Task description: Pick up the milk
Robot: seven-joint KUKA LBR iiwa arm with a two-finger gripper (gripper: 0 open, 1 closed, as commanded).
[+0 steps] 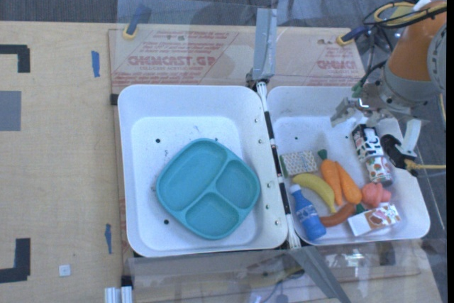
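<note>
White plastic makes up the 2 shallow bins on the counter. In the camera view, the left bin carries a teal divided plate lying flat. The right bin holds the small things: a blue bottle at about 7 o'clock of the bin, a yellow banana just beside it, 2 orange carrots near the middle, a sponge at 9 o'clock, and a small juice box at 5 o'clock.

The milk, a carton with black and white cow spots, lies on its side at about 3 o'clock of the right bin, with a small can just below it. The hand hangs over the upper end of the carton, at 2 o'clock of the bin. I cannot tell if its fingers are apart or together, because the wrist covers them from above.

As I judge it, the task is not yet done: the milk rests on the bin floor, and gripping and lifting are left.
</note>
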